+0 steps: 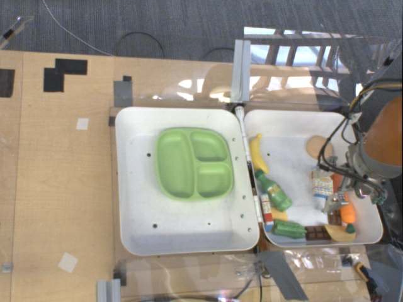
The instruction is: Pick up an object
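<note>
gripper (339,201) hung low at four o'clock in the right white bin (283,128); whether it was spread or pinched i could not tell. nearest it lay a small white printed carton (322,184) and an orange toy carrot (347,214), close together, so a descent risked nudging both and catching neither.

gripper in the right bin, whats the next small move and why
Probably lower straight down and close. The gripper hangs at the right bin's right side, over a cluster of an orange toy and a small carton; nothing visibly sits between its fingers, so no pick has happened yet.
</note>
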Robot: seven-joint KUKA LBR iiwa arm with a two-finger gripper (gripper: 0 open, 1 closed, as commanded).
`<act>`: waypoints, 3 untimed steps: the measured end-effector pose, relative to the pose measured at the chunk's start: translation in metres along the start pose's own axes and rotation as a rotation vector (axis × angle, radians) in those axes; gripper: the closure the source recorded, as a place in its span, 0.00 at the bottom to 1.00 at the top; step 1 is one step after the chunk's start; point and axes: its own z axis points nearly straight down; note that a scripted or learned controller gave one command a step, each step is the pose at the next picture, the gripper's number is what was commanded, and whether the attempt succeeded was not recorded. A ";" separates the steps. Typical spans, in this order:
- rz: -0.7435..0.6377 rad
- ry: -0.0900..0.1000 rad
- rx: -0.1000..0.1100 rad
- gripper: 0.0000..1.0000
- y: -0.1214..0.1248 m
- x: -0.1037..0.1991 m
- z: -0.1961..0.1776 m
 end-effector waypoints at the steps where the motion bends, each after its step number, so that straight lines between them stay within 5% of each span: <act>1: -0.014 -0.005 0.003 0.00 0.000 0.003 -0.001; 3: -0.023 -0.003 0.003 0.00 -0.001 0.003 -0.001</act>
